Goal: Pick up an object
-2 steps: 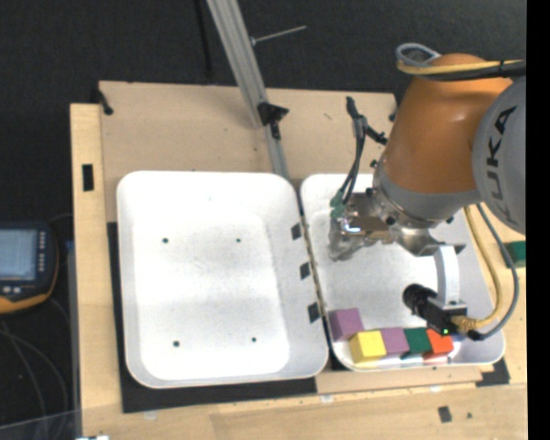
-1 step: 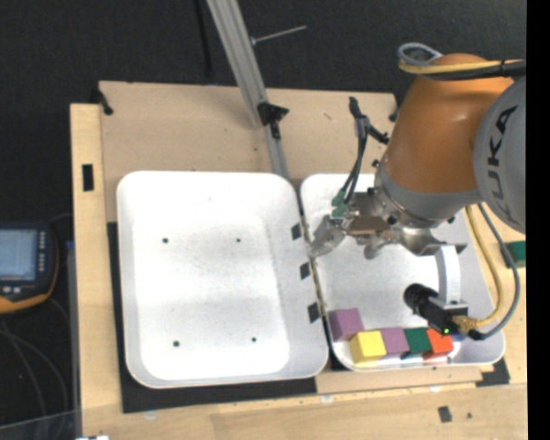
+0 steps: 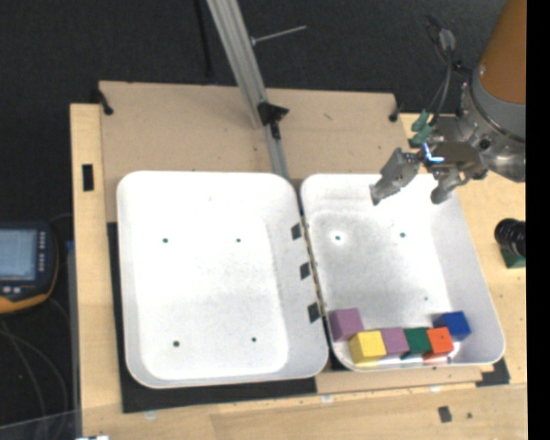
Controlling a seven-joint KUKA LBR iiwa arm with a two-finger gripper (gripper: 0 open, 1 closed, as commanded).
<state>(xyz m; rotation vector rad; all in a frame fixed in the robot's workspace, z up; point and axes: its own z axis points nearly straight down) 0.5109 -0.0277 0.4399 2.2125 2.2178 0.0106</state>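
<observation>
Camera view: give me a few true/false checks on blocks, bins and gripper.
1. All the blocks lie in the right bin. True.
2. The yellow block sits at the far edge of its bin. False: it lies along the near edge, beside a purple block.
3. The gripper holds the blue block. False: its fingers are spread with nothing between them, above the bin's far end.
4. The orange block lies next to the blue block. True.
5. The left bin holds a green block. False: the green block is in the right bin.

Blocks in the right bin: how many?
6, along the near edge: purple cube, yellow cube, mauve cube, green block, orange block, blue cube. More may hide behind.
</observation>
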